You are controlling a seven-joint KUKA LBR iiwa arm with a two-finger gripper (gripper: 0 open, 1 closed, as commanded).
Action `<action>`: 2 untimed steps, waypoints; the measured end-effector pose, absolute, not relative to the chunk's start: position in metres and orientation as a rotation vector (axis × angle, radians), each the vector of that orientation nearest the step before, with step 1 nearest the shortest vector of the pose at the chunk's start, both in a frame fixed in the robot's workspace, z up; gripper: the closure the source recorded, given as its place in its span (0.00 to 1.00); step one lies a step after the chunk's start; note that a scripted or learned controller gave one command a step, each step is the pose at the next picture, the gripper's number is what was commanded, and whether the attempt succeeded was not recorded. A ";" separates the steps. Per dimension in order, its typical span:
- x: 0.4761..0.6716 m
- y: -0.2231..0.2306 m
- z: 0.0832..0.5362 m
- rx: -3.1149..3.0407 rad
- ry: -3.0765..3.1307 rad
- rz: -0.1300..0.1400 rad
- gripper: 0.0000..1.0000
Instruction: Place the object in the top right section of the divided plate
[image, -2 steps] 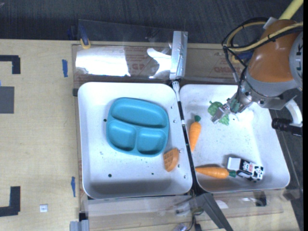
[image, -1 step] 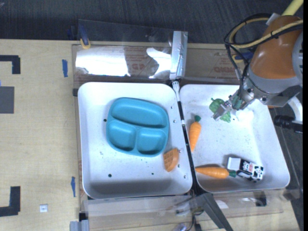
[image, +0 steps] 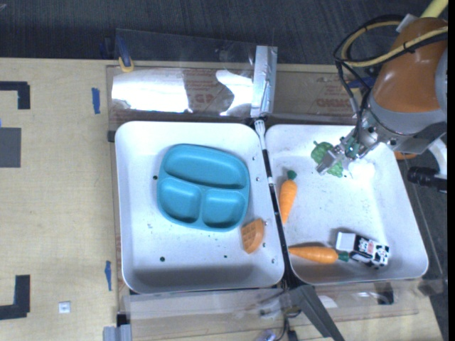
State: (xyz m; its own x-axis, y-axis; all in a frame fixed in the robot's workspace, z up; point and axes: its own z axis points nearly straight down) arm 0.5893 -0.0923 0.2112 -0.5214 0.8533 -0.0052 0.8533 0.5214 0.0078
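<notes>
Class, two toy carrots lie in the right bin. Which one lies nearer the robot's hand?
The carrot beside the divider between the bins, pointing up and down the view, is nearer the hand. The other carrot lies crosswise near the bin's front edge, next to a small toy car.

the arm (image: pixel 416 77) is cut off by the top and right edges. its gripper (image: pixel 340 159) overlaps a small green object (image: pixel 323 151), too blurred to identify.
</notes>
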 end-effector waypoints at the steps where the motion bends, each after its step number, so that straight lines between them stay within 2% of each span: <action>1: 0.555 -0.108 0.129 1.116 2.938 0.000 1.00; 2: 0.515 -0.080 0.185 0.760 3.048 0.002 1.00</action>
